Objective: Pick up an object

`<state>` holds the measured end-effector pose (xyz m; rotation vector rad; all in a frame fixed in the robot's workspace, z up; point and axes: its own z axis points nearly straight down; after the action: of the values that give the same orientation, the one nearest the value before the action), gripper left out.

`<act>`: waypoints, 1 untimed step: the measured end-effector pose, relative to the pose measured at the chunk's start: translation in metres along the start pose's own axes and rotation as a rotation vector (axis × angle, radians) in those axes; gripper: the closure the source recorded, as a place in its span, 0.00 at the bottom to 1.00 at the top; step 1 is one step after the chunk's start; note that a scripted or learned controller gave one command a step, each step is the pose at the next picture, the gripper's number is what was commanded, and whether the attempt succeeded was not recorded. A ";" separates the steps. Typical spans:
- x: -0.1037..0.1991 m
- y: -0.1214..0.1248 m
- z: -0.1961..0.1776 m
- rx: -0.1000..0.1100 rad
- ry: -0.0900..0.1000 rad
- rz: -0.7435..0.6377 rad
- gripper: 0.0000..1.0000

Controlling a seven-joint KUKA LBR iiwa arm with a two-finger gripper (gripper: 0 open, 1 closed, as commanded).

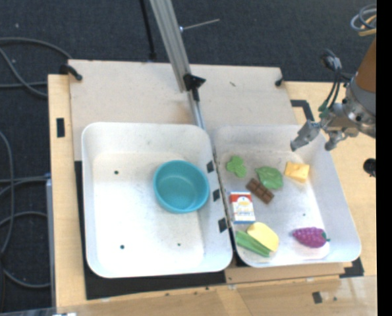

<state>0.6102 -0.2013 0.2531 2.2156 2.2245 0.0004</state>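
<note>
camera view: looked down on both bins on the bench [136, 91]
tool [316, 139]: hovered over right bin's [334, 196] top right edge, fingers spread, nothing betw them
cheese wedge [297, 171]: yellow, just below tool, not touching
other stuff in right bin: green leaf [269, 177], choc bar [259, 191], small box [242, 208], corn [263, 237], grapes [309, 237]
left bin [116, 242]: blue bowl [180, 186] near middle

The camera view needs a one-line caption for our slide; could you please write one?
End effector poised above the right bin of toy foods near the yellow cheese wedge; blue bowl in the left bin.
</note>
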 end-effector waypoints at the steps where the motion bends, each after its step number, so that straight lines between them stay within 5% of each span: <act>1: 0.000 0.000 0.000 0.000 -0.001 0.000 0.00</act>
<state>0.6101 -0.2015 0.2531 2.2150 2.2248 -0.0008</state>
